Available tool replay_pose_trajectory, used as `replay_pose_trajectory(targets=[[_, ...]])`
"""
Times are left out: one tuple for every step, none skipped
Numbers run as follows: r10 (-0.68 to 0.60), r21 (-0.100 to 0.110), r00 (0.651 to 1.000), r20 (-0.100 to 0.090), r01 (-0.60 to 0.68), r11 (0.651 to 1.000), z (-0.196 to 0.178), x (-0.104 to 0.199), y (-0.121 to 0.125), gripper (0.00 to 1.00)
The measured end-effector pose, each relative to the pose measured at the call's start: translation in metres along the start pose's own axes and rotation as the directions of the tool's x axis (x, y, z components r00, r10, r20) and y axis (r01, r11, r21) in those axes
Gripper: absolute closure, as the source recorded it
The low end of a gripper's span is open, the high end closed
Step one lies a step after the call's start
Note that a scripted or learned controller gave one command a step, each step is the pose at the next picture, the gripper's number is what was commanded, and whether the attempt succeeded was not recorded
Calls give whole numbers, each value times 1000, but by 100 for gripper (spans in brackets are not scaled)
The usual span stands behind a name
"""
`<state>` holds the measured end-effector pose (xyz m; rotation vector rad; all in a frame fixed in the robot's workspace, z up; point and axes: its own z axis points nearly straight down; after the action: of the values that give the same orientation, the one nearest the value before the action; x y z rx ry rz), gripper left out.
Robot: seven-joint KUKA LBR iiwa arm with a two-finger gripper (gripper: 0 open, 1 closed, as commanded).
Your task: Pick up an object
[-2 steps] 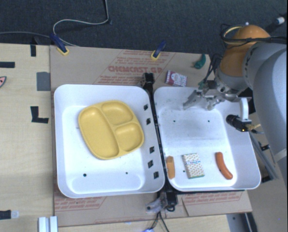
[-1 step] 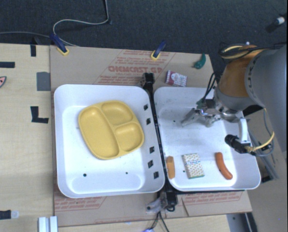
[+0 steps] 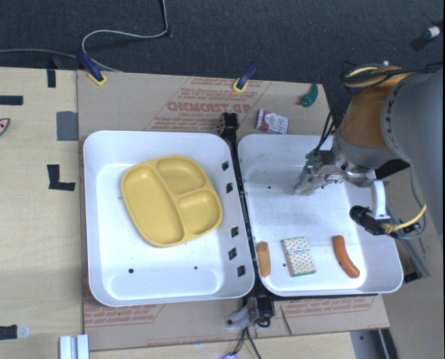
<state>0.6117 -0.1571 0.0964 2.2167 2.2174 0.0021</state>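
In the left bin lies a yellow plate; right bin, sausage.

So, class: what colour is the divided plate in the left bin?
Yellow: the divided plate shows plainly in the camera view.

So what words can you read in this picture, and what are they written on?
"CHEMCAST GP", in red print on the brown cardboard sheet under the bins; it reads roughly so, slightly blurred.
More red print repeats along the cardboard's front edge, too small to read.
The small packet behind the right bin has markings too blurred to read.
The patterned card box in the right bin shows no readable words.
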Motion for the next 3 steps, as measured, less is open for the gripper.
replay_pose_trajectory(targets=[[0, 0, 1000, 0, 0, 1000, 0, 0, 0, 0], [-2, 0, 1000, -2, 2, 1000, 9, -8, -19, 0], [-2, -1, 1000, -1, 2, 1000, 10, -17, 55, 0]])
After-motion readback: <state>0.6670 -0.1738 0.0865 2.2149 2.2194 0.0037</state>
